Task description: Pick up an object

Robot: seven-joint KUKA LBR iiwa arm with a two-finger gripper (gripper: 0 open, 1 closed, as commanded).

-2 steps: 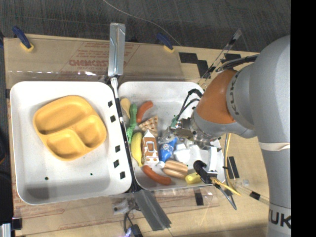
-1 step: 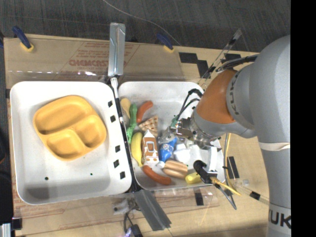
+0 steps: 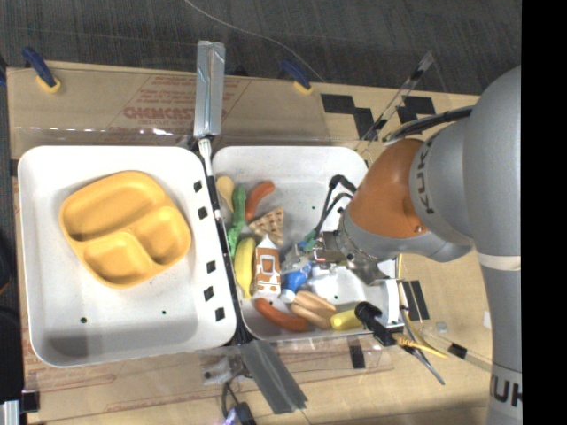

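Nearest the camera, a red sausage (image 3: 279, 315) and a hot dog in a bun (image 3: 312, 306) lie along the right bin's (image 3: 292, 159) front wall, with a small carton (image 3: 267, 271) bearing orange print too small to read and a banana (image 3: 244, 266) just behind. The gripper (image 3: 321, 253) is down among these toy foods mid-bin, "KUKA" lettered on the grey arm (image 3: 461, 184) above its orange band. The left bin (image 3: 35, 237) holds a yellow divided tray (image 3: 126, 227); behind both bins, red print on the cardboard (image 3: 159, 96) reads roughly "CHEMCAST".

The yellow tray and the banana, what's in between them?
In the camera view, the white bin walls with black clips separate the yellow tray from the banana.
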